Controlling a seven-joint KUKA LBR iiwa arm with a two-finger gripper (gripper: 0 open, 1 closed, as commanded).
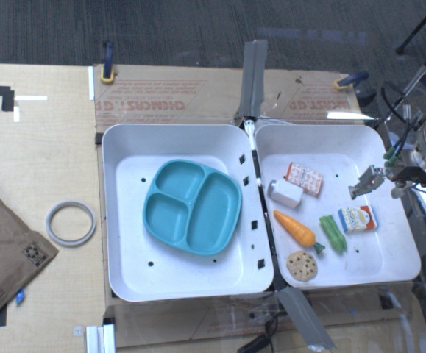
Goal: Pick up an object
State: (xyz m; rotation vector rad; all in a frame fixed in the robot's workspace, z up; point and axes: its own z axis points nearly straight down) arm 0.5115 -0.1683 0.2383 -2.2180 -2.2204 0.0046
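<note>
1. Mirrored red print reading roughly "CHEMCAST GP" runs across the cardboard sheet (170, 94) behind the bins; the brown box (3, 252) at left shows "BOX".
2. The right bin (400, 267) holds a red-patterned packet (304, 178), white block (285, 193), carrot (295, 227), green piece (333, 234), cookie (302, 265) and small carton (357, 219).
3. The gripper (380, 178) hangs over that bin's right side, above the small carton, jaws spread and holding nothing.
4. The left bin (124, 267) holds a teal divided plate (192, 207).

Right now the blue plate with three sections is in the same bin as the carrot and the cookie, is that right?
Not quite. In the camera view the blue plate lies by itself in the left bin. The carrot and the cookie are in the right bin. The plate does have three sections.
</note>
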